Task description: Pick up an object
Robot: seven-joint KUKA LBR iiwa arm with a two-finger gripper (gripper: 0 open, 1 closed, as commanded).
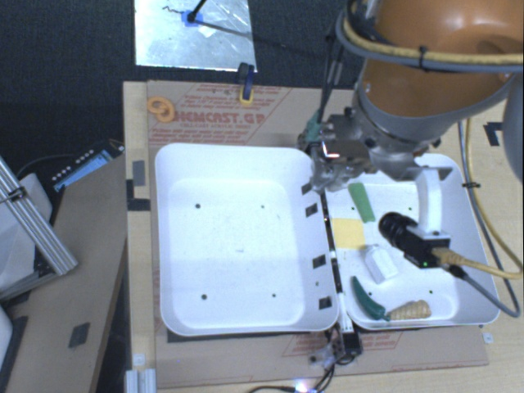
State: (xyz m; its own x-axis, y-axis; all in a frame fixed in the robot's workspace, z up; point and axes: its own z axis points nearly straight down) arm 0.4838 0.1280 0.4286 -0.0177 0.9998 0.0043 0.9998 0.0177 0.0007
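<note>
Finger state cannot be told; the gripper (332, 164) is positioned over the right bin (458, 301), where a green block (361, 202) and yellow sponge (347, 234) are seen.

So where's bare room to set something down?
The left white bin has bare floor from wall to wall. The right white bin is crowded: green strip, yellow square, small white block, dark green curved piece and tan cone cluster there.
</note>
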